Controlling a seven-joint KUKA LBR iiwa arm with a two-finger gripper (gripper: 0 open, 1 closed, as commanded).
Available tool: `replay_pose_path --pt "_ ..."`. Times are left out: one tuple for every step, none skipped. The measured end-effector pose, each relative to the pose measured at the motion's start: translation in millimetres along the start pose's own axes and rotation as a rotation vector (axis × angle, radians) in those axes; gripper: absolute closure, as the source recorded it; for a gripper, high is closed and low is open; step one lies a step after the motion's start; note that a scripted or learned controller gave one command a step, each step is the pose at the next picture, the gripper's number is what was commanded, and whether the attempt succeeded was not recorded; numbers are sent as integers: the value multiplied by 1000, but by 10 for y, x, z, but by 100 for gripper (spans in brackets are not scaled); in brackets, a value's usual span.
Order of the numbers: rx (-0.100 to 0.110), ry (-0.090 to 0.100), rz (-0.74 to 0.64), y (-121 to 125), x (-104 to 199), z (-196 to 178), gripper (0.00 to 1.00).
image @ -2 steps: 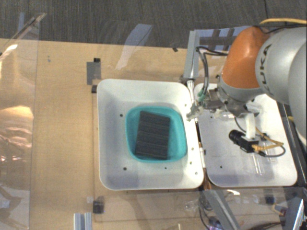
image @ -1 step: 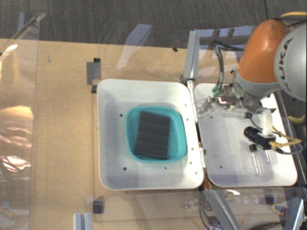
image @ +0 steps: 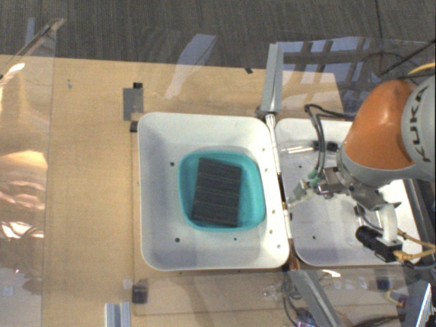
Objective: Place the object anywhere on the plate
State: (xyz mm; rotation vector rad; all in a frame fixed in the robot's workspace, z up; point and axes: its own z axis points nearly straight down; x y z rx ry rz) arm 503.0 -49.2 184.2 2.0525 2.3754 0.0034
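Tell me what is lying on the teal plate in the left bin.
A dark grey ribbed rectangular block lies on the teal plate, slightly tilted, covering most of its centre. Whatever may be under the block is hidden.

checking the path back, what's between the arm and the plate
In the camera view, bare floor of the right bin, then the two bins' adjoining rims and a strip of left bin floor. The dark block already lies on the teal plate.

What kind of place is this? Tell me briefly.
Probably a robotics lab test cell: a KUKA arm over two white bins on a wooden bench, with clear guard panels around.
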Motion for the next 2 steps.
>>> replay_pose_path --pt "-5 -1 5 538 174 -137 0" --pt "-6 0 73 837 733 -833 0"
